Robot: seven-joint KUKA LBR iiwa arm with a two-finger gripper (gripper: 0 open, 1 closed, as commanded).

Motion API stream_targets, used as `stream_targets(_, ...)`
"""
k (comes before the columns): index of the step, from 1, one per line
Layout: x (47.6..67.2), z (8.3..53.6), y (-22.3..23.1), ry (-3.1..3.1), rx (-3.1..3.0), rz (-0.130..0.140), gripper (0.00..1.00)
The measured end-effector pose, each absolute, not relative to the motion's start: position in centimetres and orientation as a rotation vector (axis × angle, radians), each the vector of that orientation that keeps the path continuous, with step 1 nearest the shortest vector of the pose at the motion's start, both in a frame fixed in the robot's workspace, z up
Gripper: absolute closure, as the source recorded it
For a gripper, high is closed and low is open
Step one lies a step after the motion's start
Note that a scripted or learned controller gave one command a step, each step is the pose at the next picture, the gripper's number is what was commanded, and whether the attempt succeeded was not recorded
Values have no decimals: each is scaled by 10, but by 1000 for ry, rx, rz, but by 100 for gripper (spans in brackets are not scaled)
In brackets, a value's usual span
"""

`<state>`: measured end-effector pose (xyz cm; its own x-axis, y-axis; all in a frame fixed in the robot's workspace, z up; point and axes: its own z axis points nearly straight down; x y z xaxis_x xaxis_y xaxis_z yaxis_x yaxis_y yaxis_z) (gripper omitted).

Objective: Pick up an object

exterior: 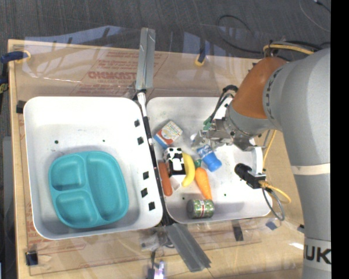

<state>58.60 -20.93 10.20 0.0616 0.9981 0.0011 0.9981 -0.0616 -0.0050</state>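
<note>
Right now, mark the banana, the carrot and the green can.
banana (189,170): camera view, middle of its yellow curve.
carrot (203,183): camera view, middle of its orange body.
green can (200,208): camera view, side wall of the can lying down.

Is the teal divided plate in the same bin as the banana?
No: the teal plate lies in the left bin, the banana in the right bin.
</note>
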Motion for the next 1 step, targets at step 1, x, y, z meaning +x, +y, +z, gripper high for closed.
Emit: stream_targets(1,616,202,-176,-2160,-2280,1,100)
